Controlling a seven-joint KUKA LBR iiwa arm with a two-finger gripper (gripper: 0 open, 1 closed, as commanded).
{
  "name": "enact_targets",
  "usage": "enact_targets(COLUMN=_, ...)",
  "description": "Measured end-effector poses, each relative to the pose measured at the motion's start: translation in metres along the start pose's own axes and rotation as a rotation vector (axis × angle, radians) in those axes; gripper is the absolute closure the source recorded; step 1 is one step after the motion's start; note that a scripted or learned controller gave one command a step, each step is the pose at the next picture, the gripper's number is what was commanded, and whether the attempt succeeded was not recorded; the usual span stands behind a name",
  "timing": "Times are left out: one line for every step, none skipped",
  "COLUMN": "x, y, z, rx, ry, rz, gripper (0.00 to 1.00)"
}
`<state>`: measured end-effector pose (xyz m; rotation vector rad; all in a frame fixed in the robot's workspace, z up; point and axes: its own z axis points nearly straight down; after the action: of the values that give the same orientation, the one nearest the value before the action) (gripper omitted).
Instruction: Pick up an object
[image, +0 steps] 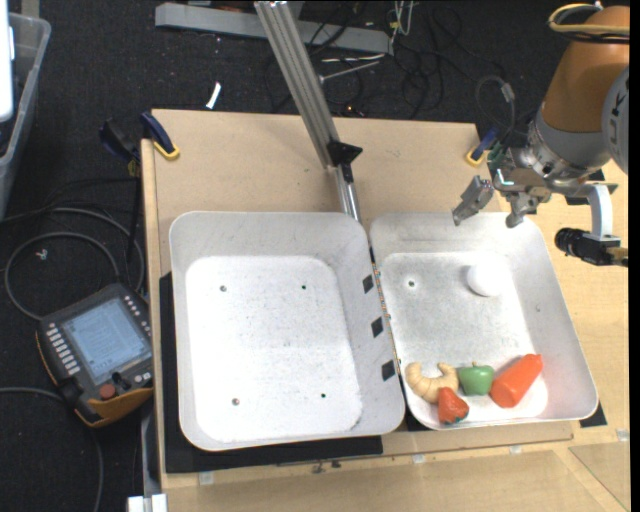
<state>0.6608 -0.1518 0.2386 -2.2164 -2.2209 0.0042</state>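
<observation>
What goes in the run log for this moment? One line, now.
gripper: open, holding nothing, above right bin's far edge | white ball, carrot, green pepper: in right bin

Text/labels: nothing is showing legibly anywhere.
Pendant screen (100, 335): is glowing, but content is reading too small/blurry to make out.

Tool (494, 207) open, raised, empty
</observation>
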Motion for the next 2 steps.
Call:
enact_targets(x=0.000, y=0.001, z=-0.003, rx=-0.004, ry=-0.002, rz=-0.002, gripper=0.00)
enact_targets(x=0.003, y=-0.004, z=0.060, rx=0.002, ry=0.000, rz=0.002, gripper=0.00)
